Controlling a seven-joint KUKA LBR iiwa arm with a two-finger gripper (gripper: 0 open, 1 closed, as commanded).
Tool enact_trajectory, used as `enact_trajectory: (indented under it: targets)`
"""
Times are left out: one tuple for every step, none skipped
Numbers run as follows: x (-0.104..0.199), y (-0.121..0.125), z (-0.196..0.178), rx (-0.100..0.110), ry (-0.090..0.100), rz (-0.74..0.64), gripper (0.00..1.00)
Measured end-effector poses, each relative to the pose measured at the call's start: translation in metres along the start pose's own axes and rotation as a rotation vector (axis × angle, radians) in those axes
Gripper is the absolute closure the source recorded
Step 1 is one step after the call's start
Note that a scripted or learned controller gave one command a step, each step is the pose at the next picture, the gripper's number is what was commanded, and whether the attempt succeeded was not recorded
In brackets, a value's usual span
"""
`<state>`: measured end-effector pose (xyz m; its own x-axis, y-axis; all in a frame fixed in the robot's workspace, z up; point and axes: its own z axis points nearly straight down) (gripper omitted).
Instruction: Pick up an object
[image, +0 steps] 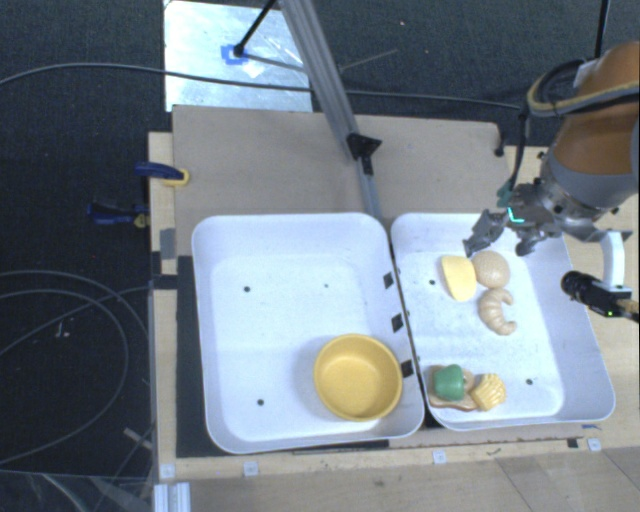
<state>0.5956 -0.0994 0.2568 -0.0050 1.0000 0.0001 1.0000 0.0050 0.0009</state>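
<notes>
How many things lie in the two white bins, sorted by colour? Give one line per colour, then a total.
Yellow: 3, the bowl, the wedge and the ridged piece
Beige: 3, the round piece, the croissant and the flat piece under the green one
Green: 1, the green piece
Total: 7

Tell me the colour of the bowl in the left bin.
Yellow; the bowl shows best in the camera view.
</notes>
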Motion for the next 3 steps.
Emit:
enact_trajectory:
  targets:
    - [0.0,0.0,0.0,-0.001,0.0,0.0,0.0]
    - [0.005,0.002,0.043,0.002,0.0,0.002,0.0]
    - [-0.002,-0.002,0.088,0.004,0.0,0.004,0.0]
